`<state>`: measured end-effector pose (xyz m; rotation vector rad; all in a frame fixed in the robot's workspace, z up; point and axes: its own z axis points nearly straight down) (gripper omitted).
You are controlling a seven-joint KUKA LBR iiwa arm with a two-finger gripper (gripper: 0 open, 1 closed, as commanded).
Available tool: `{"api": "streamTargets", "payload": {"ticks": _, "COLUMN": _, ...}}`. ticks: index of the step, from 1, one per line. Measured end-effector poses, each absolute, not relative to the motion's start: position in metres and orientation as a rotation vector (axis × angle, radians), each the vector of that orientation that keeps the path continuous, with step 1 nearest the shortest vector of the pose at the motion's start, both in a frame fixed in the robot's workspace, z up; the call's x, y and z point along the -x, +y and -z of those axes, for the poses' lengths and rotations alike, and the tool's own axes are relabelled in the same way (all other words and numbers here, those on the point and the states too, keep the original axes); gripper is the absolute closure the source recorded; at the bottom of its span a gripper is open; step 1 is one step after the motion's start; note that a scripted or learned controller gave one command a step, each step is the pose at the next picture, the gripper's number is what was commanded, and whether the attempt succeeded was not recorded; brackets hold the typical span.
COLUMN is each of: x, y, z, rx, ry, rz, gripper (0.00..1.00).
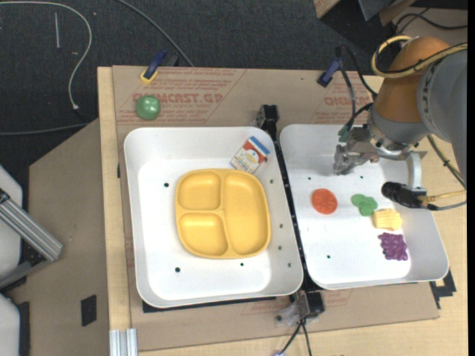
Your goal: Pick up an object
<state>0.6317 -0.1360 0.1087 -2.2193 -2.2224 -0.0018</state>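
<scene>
A green ball point(148, 107) sits on the bench near its far left corner, outside both bins; in the left bin point(148, 273) a yellow divided plate point(223, 213) takes the middle, with a small carton point(249, 155) leaning just beyond the plate's far edge, close to the bin's far right corner. In the right bin point(334, 269) the candidates for picking lie in a loose group: a red round piece point(323, 201) near the centre; a green piece point(364, 204) to its right; a yellow block point(387, 219) touching or almost touching the green one; a purple grape cluster point(393, 246) toward the near right corner. The gripper point(347, 162) hangs over the bin's far half, above bare floor and apart from every item; whether its claw is spread or pressed together cannot be told from this slanted view. Nothing appears to be held. The risks, as I judge them: a straight descent from here would close on nothing; aiming at the green and yellow pair could nudge one while catching the other; the low red piece may slip out from a shallow pinch.
</scene>
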Motion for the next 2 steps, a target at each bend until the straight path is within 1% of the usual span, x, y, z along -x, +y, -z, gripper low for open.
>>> {"api": "streamTargets", "payload": {"ticks": 2, "x": -0.626, "y": -0.131, "z": -0.198, "rx": 2.223, "ry": -2.225, "rz": 0.005, "gripper": 1.00}}
